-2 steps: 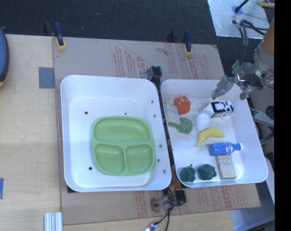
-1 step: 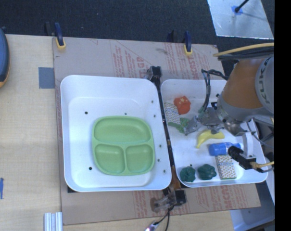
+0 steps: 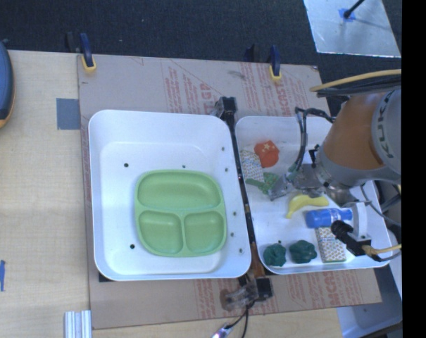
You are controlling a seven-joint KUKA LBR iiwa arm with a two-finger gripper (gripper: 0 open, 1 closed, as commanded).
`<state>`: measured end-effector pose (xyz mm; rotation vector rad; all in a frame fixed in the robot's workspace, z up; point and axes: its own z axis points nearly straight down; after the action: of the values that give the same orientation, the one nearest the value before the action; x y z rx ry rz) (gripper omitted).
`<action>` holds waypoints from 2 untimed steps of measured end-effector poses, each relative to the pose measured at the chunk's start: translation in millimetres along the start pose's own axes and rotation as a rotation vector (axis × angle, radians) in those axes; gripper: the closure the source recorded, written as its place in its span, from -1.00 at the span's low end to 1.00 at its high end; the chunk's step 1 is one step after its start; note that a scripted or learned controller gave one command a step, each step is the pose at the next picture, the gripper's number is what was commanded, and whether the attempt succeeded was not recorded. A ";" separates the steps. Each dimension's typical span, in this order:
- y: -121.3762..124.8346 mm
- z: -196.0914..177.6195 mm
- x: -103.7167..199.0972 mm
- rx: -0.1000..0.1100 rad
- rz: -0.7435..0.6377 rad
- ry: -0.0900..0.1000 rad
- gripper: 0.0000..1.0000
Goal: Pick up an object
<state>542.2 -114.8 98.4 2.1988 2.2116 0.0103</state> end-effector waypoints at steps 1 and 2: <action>-62.3 -0.2 13.7 0.005 0.000 0.004 -1.00; -61.9 0.7 -19.0 0.009 0.001 0.009 -1.00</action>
<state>480.5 -134.1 96.6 2.2088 2.2198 0.0105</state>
